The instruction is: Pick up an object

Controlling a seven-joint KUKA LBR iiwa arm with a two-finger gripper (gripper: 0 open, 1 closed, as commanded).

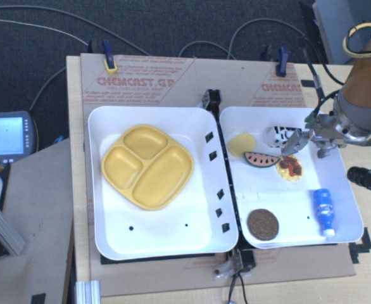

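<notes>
The right bin (293, 198) holds several small toys. A watermelon slice (261, 159) lies near its middle, with a pale yellow disc (241, 144) just behind it. A red and yellow pizza-like piece (290, 168) sits to the right of the slice. A black and white patterned item (283, 135) lies at the back, partly covered by the gripper. A brown cookie (262, 224) is at the front and a blue bottle (323, 211) at the front right. My gripper (291, 147) hangs low between the patterned item and the pizza piece, slanting down to the left.
In the left bin (109, 233) lies a yellow divided plate (147, 166). Black clips run along the wall between the bins (220, 189). Blue clamps (108, 62) hold the cardboard at the back. The arm's orange wrist (366, 87) stands over the right bin's far right edge.
</notes>
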